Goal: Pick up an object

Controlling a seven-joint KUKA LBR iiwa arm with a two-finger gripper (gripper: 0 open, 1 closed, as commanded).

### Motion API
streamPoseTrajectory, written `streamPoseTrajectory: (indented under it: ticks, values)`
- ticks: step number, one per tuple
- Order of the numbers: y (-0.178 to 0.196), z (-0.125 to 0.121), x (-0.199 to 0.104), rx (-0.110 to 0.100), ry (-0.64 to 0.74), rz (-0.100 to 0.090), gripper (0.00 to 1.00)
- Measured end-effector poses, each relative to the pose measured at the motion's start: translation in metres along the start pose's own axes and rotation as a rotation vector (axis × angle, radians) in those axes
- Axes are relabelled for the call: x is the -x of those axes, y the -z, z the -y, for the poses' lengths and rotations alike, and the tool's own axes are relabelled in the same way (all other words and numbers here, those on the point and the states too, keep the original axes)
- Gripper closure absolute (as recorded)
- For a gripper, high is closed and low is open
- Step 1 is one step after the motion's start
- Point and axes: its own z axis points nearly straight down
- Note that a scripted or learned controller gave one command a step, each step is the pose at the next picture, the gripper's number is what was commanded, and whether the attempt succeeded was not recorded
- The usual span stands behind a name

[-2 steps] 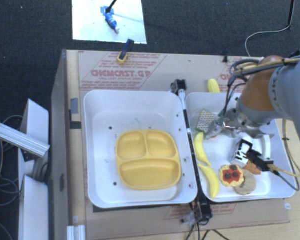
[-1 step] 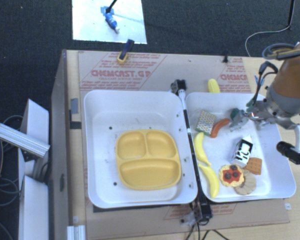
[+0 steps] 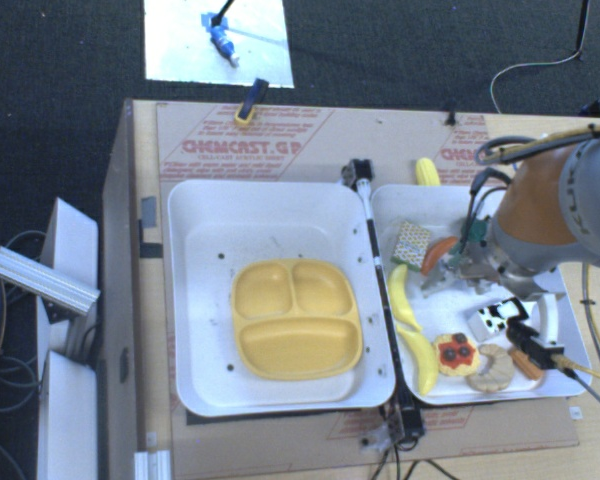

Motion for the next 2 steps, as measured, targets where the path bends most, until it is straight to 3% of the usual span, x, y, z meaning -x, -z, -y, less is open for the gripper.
streamPoseTrajectory:
  ticks: [1,2]
  values:
    - [-0.014,-0.072,0.016,0.000,0.002,0.000,0.00]
    - [-0.014,-0.112,0.023,0.001,0.003,0.000,0.00]
